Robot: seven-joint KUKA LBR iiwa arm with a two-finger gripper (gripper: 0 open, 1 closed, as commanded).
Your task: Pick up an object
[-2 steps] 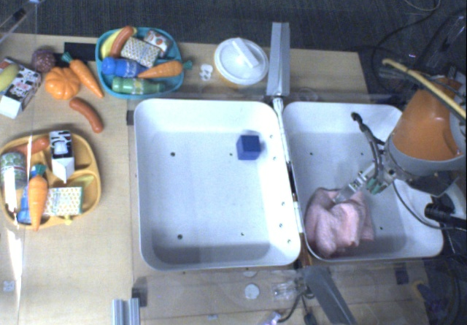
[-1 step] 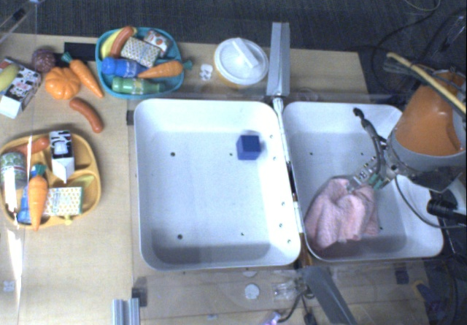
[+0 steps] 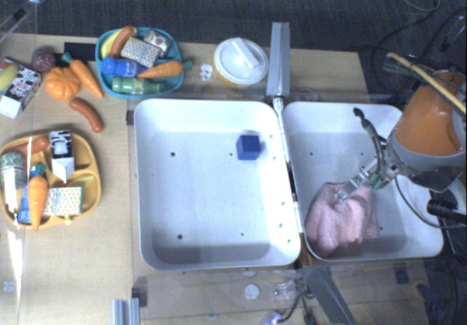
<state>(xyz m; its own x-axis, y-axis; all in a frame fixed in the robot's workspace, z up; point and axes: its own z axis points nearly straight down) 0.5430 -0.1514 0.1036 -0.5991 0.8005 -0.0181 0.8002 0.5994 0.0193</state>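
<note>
Two bins: I see the left bin (image 3: 182,192) and the right bin (image 3: 321,126) touching along their shared wall.
Arm: it (image 3: 430,130) reaches in from 3 o'clock, its orange band over the right bin's edge.
Gripper: it (image 3: 349,190) sits low in the right bin, tips at the top of the pink cloth (image 3: 339,220).
Grip: I cannot tell whether it is released or clenched — the tips blur into the fabric.
Pink cloth: bunched at 6 o'clock of the right bin, against its near wall.
Blue block (image 3: 249,146): alone in the left bin, toward 2 o'clock.
Bench side: a blue bowl (image 3: 139,60) of toy food at 11 o'clock, a yellow tray (image 3: 49,179) at 9 o'clock — both well apart from the gripper.
</note>
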